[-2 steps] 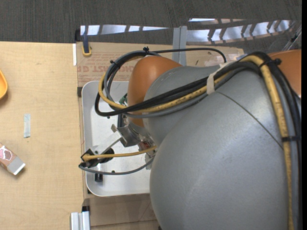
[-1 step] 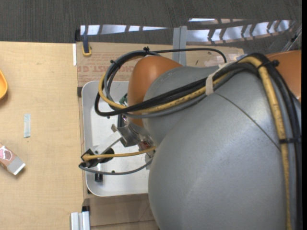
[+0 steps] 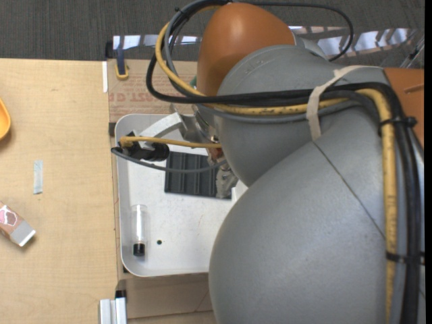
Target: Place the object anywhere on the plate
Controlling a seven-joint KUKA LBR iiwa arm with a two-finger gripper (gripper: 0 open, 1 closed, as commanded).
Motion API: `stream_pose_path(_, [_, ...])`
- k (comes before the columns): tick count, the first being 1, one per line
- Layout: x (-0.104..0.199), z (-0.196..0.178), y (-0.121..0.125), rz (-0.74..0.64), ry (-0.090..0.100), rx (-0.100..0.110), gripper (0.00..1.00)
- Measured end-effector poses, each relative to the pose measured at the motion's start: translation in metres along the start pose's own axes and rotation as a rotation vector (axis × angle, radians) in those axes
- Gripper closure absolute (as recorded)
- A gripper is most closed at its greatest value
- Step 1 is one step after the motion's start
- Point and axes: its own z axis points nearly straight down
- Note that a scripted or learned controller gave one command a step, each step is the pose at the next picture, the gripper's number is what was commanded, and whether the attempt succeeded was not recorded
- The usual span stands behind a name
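looming over the shallow white bin (image 3: 135, 262), the grey arm (image 3: 317, 201) hides its pincer; grip state unknowable. a clear plastic tube (image 3: 138, 229) lies inside, near a dark ribbed block (image 3: 189, 174).

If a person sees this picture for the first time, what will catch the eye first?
The big grey arm with its orange band fills the right side and hangs over the white bin. In the bin lie a dark ridged block and a clear tube with a black cap.

A white bin (image 3: 128, 201) rests beside the wooden bench top (image 3: 61, 127).
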Motion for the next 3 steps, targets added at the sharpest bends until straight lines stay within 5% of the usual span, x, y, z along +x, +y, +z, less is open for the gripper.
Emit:
stream_pose_path(1, [-0.043, 0.179, -0.030, -0.197, -0.005, 0.001, 0.00])
stream_pose_path(2, [-0.050, 0.039, 0.043, 0.138, -0.001, 0.000, 0.00])
stream_pose_path(3, [-0.035, 0.179, -0.024, 0.139, -0.002, 0.000, 0.00])
